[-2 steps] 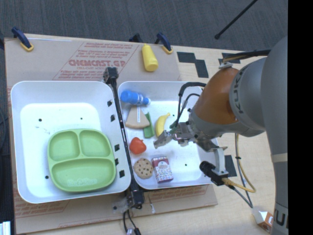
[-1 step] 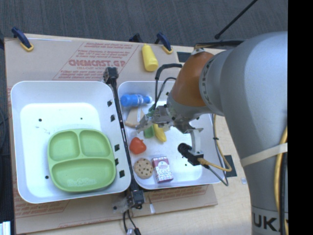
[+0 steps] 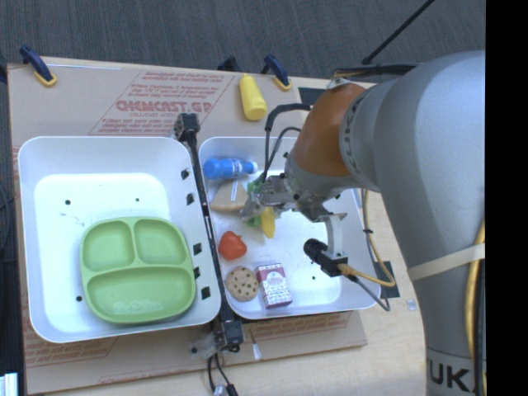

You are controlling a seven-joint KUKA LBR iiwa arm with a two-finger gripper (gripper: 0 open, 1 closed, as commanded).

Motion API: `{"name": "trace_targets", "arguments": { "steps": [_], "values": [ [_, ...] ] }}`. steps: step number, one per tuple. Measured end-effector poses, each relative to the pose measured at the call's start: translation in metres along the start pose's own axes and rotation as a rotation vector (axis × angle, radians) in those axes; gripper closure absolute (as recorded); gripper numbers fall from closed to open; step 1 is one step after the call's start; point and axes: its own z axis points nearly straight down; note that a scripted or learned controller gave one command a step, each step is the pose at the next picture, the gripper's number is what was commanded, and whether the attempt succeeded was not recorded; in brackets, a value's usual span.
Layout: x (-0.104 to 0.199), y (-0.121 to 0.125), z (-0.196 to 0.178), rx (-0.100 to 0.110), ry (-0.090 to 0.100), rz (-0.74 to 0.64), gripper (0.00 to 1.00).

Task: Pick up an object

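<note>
My gripper (image 3: 262,201) hangs over the upper middle of the right bin (image 3: 356,297), reaching in from the right. A small yellow object (image 3: 268,222) shows just beneath the fingertips, and a tan bread-like piece (image 3: 226,198) lies right beside it to the left. A blue bottle (image 3: 224,168) lies above them near the bin's top left corner. Lower down sit a red pepper-like toy (image 3: 233,244), a round cookie (image 3: 242,283) and a small red-and-white carton (image 3: 274,285). The arm's body hides the bin's right half.
The left bin (image 3: 49,180) holds a green divided plate (image 3: 138,268). A yellow bottle-like object (image 3: 252,97) lies on the cardboard behind the bins. Black clips (image 3: 188,126) join the bins along their shared wall. A black cable (image 3: 363,275) trails from the wrist.
</note>
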Motion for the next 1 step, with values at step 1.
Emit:
{"name": "trace_targets", "arguments": {
  "steps": [1],
  "values": [
    [0.024, -0.088, -0.1013, -0.004, 0.003, 0.005, 1.0]
  ]
}}
